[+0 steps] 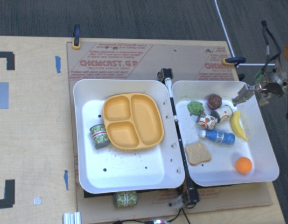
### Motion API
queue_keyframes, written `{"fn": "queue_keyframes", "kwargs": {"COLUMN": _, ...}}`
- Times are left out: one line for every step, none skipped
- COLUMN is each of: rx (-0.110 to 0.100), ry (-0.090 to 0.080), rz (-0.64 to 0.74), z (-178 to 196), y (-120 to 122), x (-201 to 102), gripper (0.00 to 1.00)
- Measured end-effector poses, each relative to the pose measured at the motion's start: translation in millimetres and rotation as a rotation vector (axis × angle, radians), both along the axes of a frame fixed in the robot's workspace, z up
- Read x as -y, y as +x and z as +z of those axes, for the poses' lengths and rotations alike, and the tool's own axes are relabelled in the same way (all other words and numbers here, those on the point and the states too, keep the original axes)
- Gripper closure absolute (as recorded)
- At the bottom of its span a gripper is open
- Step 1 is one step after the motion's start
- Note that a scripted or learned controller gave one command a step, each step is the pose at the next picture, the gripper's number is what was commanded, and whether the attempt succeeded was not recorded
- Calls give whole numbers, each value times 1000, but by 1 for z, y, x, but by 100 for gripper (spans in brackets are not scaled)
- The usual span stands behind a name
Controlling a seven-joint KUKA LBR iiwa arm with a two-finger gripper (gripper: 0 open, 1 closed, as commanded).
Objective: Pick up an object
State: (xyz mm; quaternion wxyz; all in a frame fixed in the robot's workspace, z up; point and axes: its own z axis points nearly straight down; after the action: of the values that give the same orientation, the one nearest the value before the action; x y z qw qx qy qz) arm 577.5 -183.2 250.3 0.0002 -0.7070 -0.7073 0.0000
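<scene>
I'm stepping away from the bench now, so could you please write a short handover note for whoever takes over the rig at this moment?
Tool: poised at the far right edge of the right bin, above the rim, with nothing between its fingers; whether it is open or shut is unclear.
Right bin holds: broccoli, donut, banana, blue bottle, bread slice, orange.
Left bin holds: yellow divided plate, can.
Another can lies on the bench in front of the left bin.
Done: nothing picked up.
Left: grasp and lift one object.
</scene>
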Motion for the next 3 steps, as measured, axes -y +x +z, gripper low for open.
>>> {"fn": "queue_keyframes", "kwargs": {"rx": 4, "ry": -2, "rz": -1, "z": -137, "y": 13, "x": -15, "gripper": 0}}
{"fn": "queue_keyframes", "kwargs": {"rx": 5, "ry": -1, "rz": 1, "z": -164, "y": 36, "x": -50, "gripper": 0}}
{"fn": "queue_keyframes", "kwargs": {"rx": 10, "ry": -3, "rz": 0, "z": -152, "y": 38, "x": -50, "gripper": 100}}
